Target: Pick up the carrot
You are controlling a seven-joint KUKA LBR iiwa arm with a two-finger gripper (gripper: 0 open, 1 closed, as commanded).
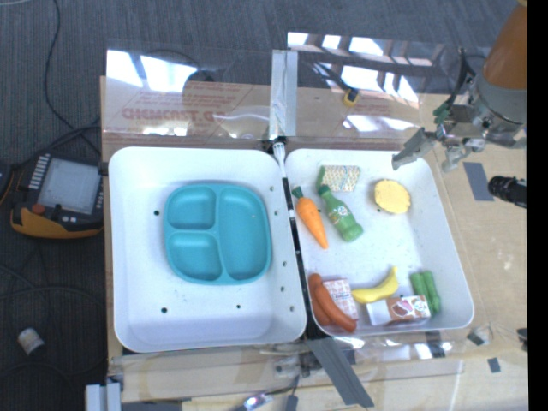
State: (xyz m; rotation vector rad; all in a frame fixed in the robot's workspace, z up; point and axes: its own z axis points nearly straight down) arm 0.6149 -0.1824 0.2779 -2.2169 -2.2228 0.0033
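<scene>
Hand (428,148) hovers over my right bin's (449,255) far corner; I cannot tell its state. Carrot (310,218) lies beside the green bottle (340,213).

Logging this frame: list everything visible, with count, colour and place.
carrot: 1, orange, right bin's left edge
bottle: 1, green, beside the carrot
sponge-like block: 1, pale speckled, top of right bin
round slice: 1, yellow, upper right
banana: 1, yellow, lower part
sausages: 2, red-orange, lower left corner
small carton: 1, white and red, bottom edge
pods: 2, green, lower right
divided plate: 1, teal, left bin
bins: 2, white, side by side
gripper: 1, grey, above the right bin's far right corner
</scene>
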